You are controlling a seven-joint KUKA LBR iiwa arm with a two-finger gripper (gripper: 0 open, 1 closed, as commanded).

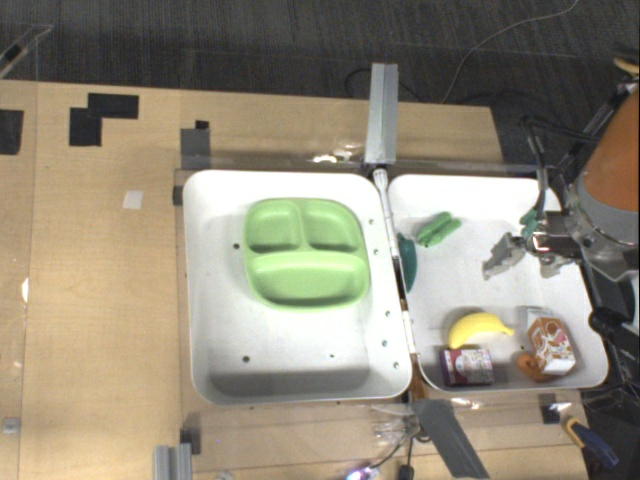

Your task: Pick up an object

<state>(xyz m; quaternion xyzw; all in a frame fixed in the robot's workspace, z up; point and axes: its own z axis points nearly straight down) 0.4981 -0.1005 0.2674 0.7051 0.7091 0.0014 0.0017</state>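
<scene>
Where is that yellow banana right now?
The banana lies in the right bin, near its front edge, just above a small dark red can and left of a brown snack packet.

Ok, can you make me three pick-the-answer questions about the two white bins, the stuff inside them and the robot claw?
1. Where is the green plate?
A. in the left bin
B. in the right bin
C. on the wooden bench

2. What colour is the banana?
A. red
B. yellow
C. blue

3. What is the gripper doing?
A. lifting the banana
B. gripping the plate
C. hanging over the right bin with nothing between its fingers

Answers:
1. A, since the plate lies in the middle of the left bin.
2. B, since the banana near the front of the right bin is yellow.
3. C, since the gripper is above bare bin floor, apart from the green bean pod and the banana.
</scene>
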